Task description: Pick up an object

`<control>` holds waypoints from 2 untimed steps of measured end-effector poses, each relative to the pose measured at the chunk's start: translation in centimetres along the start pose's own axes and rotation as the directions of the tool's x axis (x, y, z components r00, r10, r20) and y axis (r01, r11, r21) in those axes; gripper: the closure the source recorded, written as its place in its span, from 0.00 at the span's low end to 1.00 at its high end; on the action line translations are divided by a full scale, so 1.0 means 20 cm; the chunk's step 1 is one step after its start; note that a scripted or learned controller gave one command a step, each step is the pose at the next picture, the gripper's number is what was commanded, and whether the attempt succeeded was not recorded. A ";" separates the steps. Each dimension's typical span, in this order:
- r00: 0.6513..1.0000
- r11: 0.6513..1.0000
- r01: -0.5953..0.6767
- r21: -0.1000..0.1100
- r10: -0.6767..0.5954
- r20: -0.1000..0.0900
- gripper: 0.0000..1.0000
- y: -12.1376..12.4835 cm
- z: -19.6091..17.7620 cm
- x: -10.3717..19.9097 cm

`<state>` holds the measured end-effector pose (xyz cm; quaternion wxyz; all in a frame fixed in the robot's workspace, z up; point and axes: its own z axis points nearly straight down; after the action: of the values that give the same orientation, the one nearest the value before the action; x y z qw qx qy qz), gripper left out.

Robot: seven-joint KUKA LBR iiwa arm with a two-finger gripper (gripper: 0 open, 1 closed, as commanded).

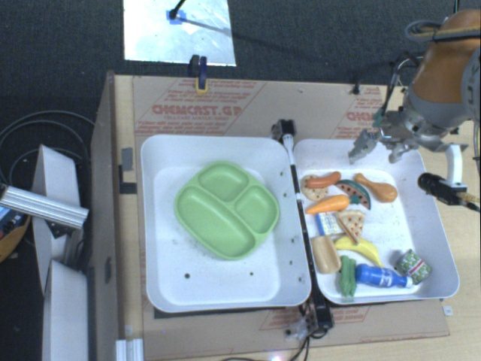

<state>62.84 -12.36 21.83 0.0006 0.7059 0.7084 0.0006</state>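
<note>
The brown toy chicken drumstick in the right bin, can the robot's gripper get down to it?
Probably yes. The gripper hangs over the right bin's far edge, with the brown toy chicken drumstick lying just below it in the picture. Nothing covers the drumstick; the watermelon slice sits close beside it, though.

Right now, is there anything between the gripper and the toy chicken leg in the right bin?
Nothing visible stands between them. The gripper hangs open over the far edge of the right bin, and the chicken leg lies just below it on bare white floor. Its nearest neighbour, the watermelon slice, sits to its left, off that path.
</note>
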 end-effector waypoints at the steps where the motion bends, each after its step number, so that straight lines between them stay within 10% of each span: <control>1: 1.000 1.000 -0.002 0.003 0.002 0.000 0.00 -0.04 0.24 0.03; 2: 1.000 1.000 -0.004 -0.009 0.004 -0.006 0.00 -0.18 0.62 -0.02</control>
<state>59.26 -12.73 9.50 0.0016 0.7073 0.7068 0.0061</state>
